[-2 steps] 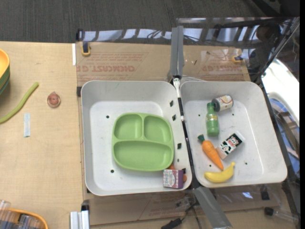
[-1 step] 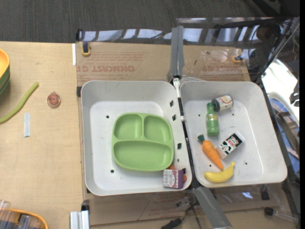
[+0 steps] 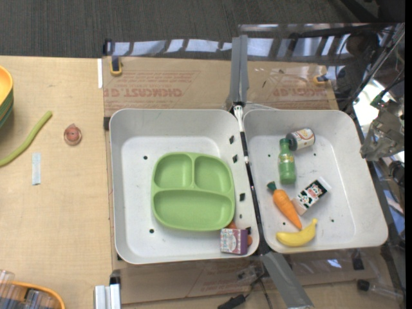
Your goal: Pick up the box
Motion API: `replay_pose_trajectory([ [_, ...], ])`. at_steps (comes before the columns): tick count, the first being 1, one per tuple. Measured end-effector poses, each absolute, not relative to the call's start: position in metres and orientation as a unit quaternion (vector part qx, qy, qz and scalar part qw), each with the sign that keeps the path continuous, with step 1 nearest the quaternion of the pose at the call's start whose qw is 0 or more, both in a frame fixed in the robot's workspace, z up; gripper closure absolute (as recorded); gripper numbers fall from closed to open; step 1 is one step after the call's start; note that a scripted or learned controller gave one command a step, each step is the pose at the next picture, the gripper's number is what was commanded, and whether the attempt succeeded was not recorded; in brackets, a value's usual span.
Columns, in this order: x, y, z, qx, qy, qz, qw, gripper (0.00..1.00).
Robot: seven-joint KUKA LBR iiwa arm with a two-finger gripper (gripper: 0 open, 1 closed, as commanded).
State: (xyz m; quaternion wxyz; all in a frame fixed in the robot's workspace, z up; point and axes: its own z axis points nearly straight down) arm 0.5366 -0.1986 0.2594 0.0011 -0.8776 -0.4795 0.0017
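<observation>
a wooden bench [image 3: 58, 237] is seen from above, with flattened cardboard [image 3: 174, 85] laid under two shallow white bins set side by side. the left bin [image 3: 129, 237] is taken up mostly by a green divided plate [image 3: 192, 192], which lies flat near the middle with three compartments. the right bin [image 3: 360, 230] is joined to the left one along a shared middle edge.

at the right edge of the view, just outside the right bin's far right corner, a grey, blurred shape is seen that is taken to be the gripper [image 3: 381, 140]; whether it is open or closed cannot be told, and nothing is seen held in it.

in the right bin, a yellow banana [image 3: 297, 235] is laid near the front wall, with an orange carrot [image 3: 285, 206] just behind it, slanted. a green bottle [image 3: 286, 163] is laid lengthwise behind the carrot, and a small can [image 3: 300, 138] lies on its side at the bottle's far end.

two boxlike things are present. a pink box [image 3: 234, 240] is placed in the left bin's front right corner, just beside the plate's edge. a black-and-white carton [image 3: 312, 194] is laid in the right bin, just beside the carrot. both are well apart from the gripper.
</observation>
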Motion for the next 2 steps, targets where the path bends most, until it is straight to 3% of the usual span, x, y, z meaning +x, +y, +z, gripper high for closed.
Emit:
replay_pose_trajectory([
  [1,0.548,-0.214,0.289,-0.844,-0.536,0.0011,0.0,1.0],
  [2,0.522,-0.21,0.215,-0.936,-0.352,0.0023,0.002,1.0],
])
